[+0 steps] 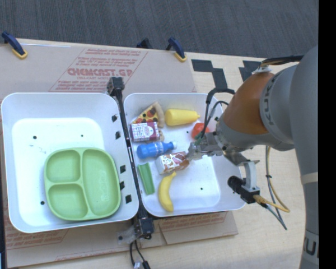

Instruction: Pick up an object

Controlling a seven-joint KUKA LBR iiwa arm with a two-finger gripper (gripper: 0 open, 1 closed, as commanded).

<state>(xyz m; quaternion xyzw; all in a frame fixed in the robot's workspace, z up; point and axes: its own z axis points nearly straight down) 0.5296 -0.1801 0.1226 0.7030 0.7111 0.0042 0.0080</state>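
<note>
Pincer [192, 150] sits low in the right bin [210, 198], arm [269, 111] coming in from the right with orange band above the wrist. Can't tell its state, tips too small and blurred against the items. Small packet [172, 162] with red and white label lies just left of the pincer tip, touching or nearly so; not visibly gripped. Blue bottle [155, 149] further left of it, lying flat. Banana [166, 190] below-left of pincer, green stick-shaped item [146, 178] beside it at the bin's left wall. Yellow lemon-like piece [181, 116] above pincer, pizza slice toy [149, 114] and red-white carton [145, 131] up-left. Red item [198, 129] just above, partly hidden by the arm. Left bin [22, 111] well away left, holds green divided tray [82, 184]. Bins rest on cardboard sheet [95, 69] clamped to a light bench [235, 65]; dark carpet floor [101, 10] behind.
</note>
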